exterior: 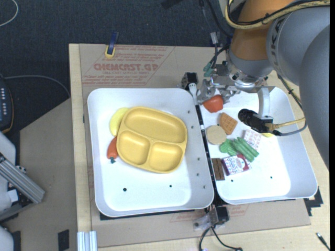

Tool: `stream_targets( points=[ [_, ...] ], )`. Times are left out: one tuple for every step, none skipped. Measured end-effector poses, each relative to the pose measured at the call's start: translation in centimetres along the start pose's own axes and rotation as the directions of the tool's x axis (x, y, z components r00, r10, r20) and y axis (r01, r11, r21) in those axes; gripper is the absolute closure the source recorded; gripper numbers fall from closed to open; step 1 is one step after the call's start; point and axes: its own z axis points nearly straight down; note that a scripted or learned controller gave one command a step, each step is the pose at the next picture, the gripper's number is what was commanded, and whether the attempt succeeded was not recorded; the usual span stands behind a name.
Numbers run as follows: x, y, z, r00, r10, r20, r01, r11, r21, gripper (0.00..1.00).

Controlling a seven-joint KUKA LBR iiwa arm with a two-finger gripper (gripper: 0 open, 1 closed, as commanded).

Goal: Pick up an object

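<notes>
Nearest in the right bin (272,178), a brown bar (218,169) lies along the left wall, with a red-and-white packet (235,164) just beside it on the right. A little farther, a green bundle (239,148) lies aslant, and a pale pink packet (252,138) sits at its far right end. A round beige biscuit (215,135) rests left of the green bundle, and an orange cracker (227,122) touches its far side.

Across the divide, the left bin (152,193) holds a yellow divided tray (152,139) at its middle. An orange carrot (112,148) shows at the tray's left edge, and a yellow piece (117,120) shows from under its far left corner.

Farther still, a red-orange piece (214,106) lies in the far left corner of the right bin, directly at the tip of the gripper (212,94), which hangs low over it. Whether the claw is clenched on the piece or released cannot be told from this angle.

Both bins rest on a cardboard sheet (131,64) with red print, and a blue-and-yellow clip (111,46) sits on its far edge.
</notes>
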Motion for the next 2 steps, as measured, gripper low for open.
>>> stream_targets(
  points=[
    [1.22, 2.25, 0.24, 1.0, 0.003, 0.001, -0.003, 1.0, 0.001, 1.0],
    [1.93, 2.07, 0.38, 1.0, 0.004, 0.001, -0.004, 1.0, 0.005, 1.0]
  ],
)
